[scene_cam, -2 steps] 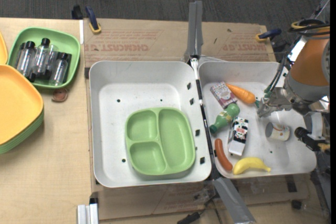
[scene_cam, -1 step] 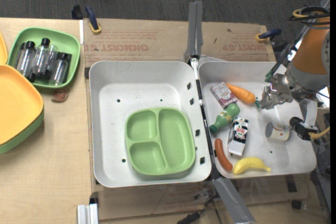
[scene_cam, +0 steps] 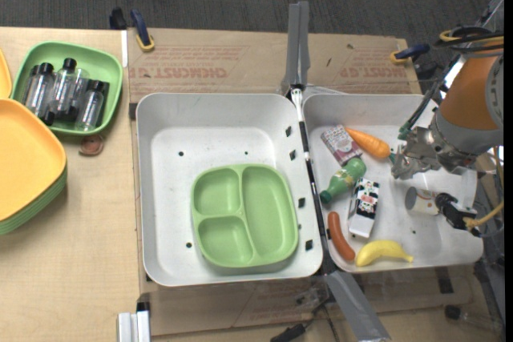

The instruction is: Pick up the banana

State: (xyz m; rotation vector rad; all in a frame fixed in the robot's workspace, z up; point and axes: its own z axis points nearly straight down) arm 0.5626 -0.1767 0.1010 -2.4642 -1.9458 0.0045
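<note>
The yellow banana [scene_cam: 383, 253] lies near the front edge of the right bin [scene_cam: 449, 252], curved, with a red sausage [scene_cam: 340, 237] just to its left. My gripper [scene_cam: 406, 163] hangs over the right side of that bin, above and behind the banana, close to the orange carrot [scene_cam: 369, 143]. Nothing shows between its fingers. Their spread is too small to make out.
In the right bin also lie a green bottle [scene_cam: 343, 180], a white carton with a cow print [scene_cam: 365, 207] and a pink packet [scene_cam: 339, 143]. The left bin [scene_cam: 160, 172] holds a green divided tray [scene_cam: 244, 215]. On the bench at left stand orange plates [scene_cam: 28, 172] and a green tray of bottles [scene_cam: 68, 88].
</note>
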